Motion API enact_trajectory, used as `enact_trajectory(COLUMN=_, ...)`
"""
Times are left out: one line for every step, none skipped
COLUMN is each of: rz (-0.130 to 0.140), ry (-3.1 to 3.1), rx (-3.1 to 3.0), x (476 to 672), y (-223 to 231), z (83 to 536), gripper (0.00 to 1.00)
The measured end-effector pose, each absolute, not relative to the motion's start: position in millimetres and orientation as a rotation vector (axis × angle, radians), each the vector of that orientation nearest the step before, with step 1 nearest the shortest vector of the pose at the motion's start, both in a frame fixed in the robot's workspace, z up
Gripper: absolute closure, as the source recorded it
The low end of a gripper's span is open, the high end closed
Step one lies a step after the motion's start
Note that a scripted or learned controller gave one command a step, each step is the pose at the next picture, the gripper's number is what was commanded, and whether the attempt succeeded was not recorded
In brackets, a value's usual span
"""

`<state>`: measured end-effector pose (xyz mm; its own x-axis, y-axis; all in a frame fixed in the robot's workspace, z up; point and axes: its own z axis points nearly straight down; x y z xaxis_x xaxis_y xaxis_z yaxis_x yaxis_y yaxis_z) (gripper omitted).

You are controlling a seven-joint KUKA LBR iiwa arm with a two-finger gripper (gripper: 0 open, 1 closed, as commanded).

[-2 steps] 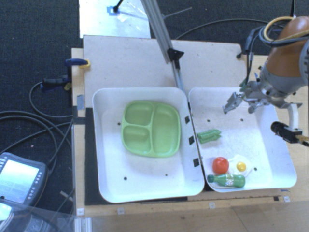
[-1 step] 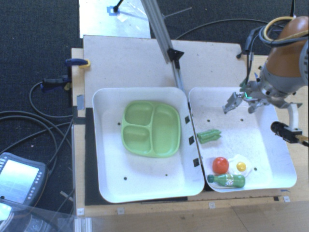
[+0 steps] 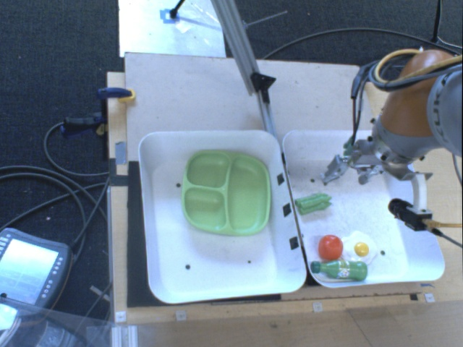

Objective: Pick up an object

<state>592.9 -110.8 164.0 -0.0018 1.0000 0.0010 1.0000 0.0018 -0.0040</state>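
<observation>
In the right bin point(image 3: 427, 259) lie a green ridged piece point(image 3: 313, 203), a red tomato point(image 3: 330, 247), a fried egg point(image 3: 359, 249) and a green bottle point(image 3: 341, 270) on its side at the front edge. My gripper point(image 3: 350, 166) hangs over the back part of this bin, up and to the right of the green ridged piece and apart from it. Nothing shows between its fingers. The tomato, egg and bottle sit close together at the bin's front.
The left bin point(image 3: 155, 215) bears a green divided plate point(image 3: 227, 192). A slanted metal pole point(image 3: 242, 42) runs down to the seam between the bins. Cables and a pendant lie on the floor at left. The arm's orange band point(image 3: 416, 92) stands above the right bin.
</observation>
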Motion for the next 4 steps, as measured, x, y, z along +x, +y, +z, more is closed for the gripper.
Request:
enact_trajectory(rz=0.004, ry=-2.222, rx=-2.215, x=596.0, y=-104.1, z=104.0, gripper=0.0)
enact_trajectory(rz=0.001, ry=-2.222, rx=-2.221, x=596.5, y=-104.1, z=90.3, gripper=0.0)
enact_trajectory(rz=-0.004, ry=-2.222, rx=-2.224, x=597.6, y=-104.0, z=102.1, gripper=1.0)
enact_trajectory(rz=-0.007, ry=-2.231, rx=-2.22, x=593.7, y=-101.1, z=164.3, gripper=1.0)
